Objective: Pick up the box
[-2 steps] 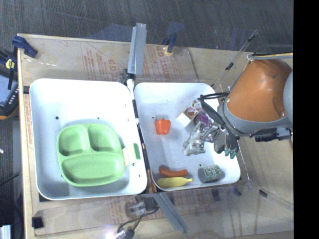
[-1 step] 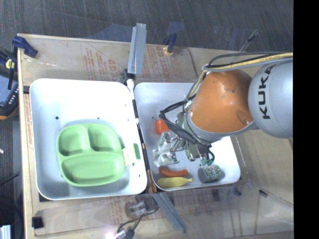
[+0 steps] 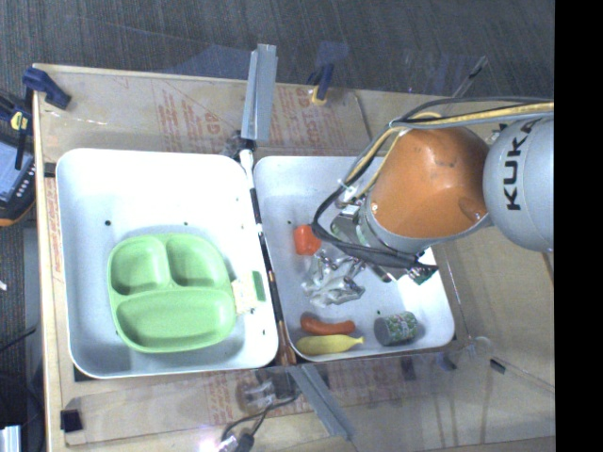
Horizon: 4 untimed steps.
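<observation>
green, a three-part divided plate (image 3: pixel 171 293) sits in the left bin (image 3: pixel 85 186), well apart from any of the work. moving right, the right bin (image 3: pixel 283 182) holds a small orange-red piece (image 3: pixel 306 240) near its left wall, a red sausage-like item (image 3: pixel 328 326) and a yellow banana shape (image 3: pixel 330 345) touching along the front edge, and a grey-green lump (image 3: pixel 397 328) beside them. the gripper (image 3: pixel 334 279) hangs low in the middle of this bin, a tangle of silvery metal; whether it is released or clenched cannot be told from this slant. nothing clearly box-shaped can be picked out, and the box may lie under the orange-banded wrist (image 3: pixel 424 191), so its place is uncertain. the risks, as i judge them: the tool closes on air or on a neighbour such as the sausage, or nudges the small items aside, because the target is hidden and the clutter sits close.
</observation>
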Tool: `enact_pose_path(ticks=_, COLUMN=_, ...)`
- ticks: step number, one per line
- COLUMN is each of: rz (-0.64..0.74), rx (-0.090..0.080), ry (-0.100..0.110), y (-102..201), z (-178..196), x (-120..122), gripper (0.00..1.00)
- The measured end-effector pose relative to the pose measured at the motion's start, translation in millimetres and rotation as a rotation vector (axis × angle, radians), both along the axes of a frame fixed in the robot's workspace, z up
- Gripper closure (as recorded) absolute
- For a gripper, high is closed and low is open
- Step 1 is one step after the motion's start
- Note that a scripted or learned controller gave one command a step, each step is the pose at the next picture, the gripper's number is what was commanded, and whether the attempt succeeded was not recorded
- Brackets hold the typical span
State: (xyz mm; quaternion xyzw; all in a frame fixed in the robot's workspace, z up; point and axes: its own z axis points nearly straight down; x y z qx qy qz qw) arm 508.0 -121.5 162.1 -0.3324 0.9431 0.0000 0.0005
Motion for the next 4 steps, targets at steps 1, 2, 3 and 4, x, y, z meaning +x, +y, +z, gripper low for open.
enact_pose_path(ticks=1, rz=0.455, rx=0.0, ry=0.001, y=-48.1, z=37.8, x=35.6, gripper=1.0)
enact_pose_path(ticks=2, rz=1.002, rx=0.001, ry=0.003, y=-40.9, z=30.1, x=26.6, gripper=1.0)
enact_pose_path(ticks=3, rz=0.892, rx=0.001, ry=0.004, y=-27.1, z=28.9, x=-14.9, gripper=1.0)
enact_pose_path(ticks=4, rz=0.897, rx=0.002, ry=0.005, y=-25.8, z=38.4, x=-13.7, gripper=1.0)
